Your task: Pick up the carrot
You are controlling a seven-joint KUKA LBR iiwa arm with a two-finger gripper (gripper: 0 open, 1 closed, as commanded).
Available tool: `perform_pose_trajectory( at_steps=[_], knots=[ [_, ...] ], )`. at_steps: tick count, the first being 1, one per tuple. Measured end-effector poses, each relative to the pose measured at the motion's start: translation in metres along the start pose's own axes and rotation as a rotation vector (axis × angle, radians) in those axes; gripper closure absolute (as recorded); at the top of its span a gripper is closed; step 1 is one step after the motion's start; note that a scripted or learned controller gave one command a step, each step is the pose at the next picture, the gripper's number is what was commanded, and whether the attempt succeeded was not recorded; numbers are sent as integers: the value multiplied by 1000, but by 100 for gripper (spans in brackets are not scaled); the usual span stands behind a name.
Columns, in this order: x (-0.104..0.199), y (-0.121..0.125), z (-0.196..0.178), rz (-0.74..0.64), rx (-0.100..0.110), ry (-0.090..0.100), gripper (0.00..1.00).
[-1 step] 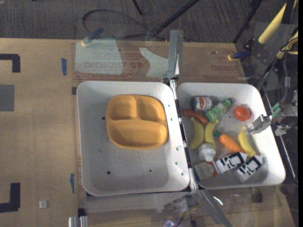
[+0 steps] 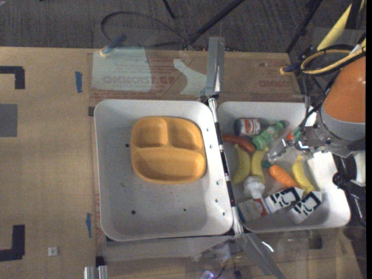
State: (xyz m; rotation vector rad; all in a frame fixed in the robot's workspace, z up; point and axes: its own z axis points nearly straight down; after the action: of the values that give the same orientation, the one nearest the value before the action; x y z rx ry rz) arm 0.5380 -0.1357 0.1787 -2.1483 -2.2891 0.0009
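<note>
The gripper (image 2: 285,149) hangs low over the right bin (image 2: 340,217), reaching in from the right under the arm's orange band (image 2: 347,95); its metal fingers are a blurred cluster here, and I cannot tell whether they stand wide or narrow, nor is anything visibly between them. Just below it, toward the near edge of the bin, lies the carrot (image 2: 283,176), orange, slanted, resting on the bin floor and apart from the fingertips. Right of the carrot and just below the gripper's body is a yellow banana (image 2: 302,175). Close on the gripper's left a green bottle (image 2: 268,135) lies tilted, with a small can (image 2: 248,126) past it toward the far corner, and a red sausage-shaped piece (image 2: 239,142) beneath the can. Two more yellow bananas (image 2: 243,163) lie side by side left of the carrot. Farther below the gripper, near the bin's front wall, are a white bottle (image 2: 253,187) and two black-and-white cartons (image 2: 281,200). Well to the gripper's left, across the divider, the left bin (image 2: 116,214) holds an orange divided plate (image 2: 168,149) lying flat toward its far half.
</note>
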Motion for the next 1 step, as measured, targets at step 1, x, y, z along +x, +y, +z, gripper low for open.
perform_pose_trajectory(
  at_steps=[1],
  knots=[
    [9, -27, 92, -263, -6, -2, 0]
  ],
)
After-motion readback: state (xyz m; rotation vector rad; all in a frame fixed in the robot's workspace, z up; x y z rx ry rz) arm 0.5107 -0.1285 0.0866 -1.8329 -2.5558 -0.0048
